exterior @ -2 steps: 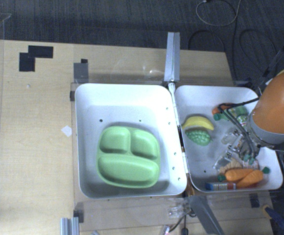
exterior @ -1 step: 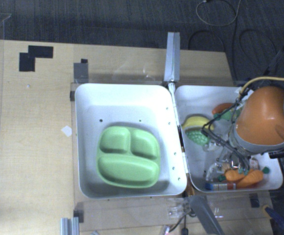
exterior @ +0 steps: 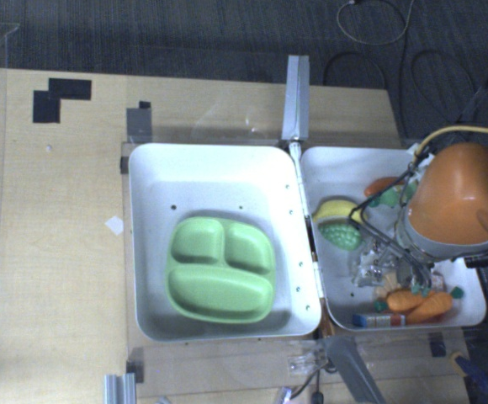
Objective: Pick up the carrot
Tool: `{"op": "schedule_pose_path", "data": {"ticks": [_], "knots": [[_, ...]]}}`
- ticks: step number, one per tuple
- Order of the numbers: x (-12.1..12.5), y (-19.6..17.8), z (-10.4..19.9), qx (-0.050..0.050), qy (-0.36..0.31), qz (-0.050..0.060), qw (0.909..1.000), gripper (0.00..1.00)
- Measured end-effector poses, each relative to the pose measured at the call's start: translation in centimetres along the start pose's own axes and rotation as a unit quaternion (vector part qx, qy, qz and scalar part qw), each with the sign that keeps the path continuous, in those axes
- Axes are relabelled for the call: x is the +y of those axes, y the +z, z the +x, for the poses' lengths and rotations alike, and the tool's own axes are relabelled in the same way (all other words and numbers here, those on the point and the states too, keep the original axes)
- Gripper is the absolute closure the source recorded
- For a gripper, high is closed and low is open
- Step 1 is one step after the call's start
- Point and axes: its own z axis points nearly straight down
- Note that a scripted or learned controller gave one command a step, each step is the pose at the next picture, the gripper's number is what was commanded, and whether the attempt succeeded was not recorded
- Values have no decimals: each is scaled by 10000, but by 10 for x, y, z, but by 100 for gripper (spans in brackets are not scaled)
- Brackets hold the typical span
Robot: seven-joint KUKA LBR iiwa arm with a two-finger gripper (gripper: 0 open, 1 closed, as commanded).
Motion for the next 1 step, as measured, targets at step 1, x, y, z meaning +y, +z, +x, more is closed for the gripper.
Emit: {"op": "schedule_pose_path", "data": {"ticks": [1], "knots": [[0, 0, 0, 0, 0, -1, 10000, 0]]}}
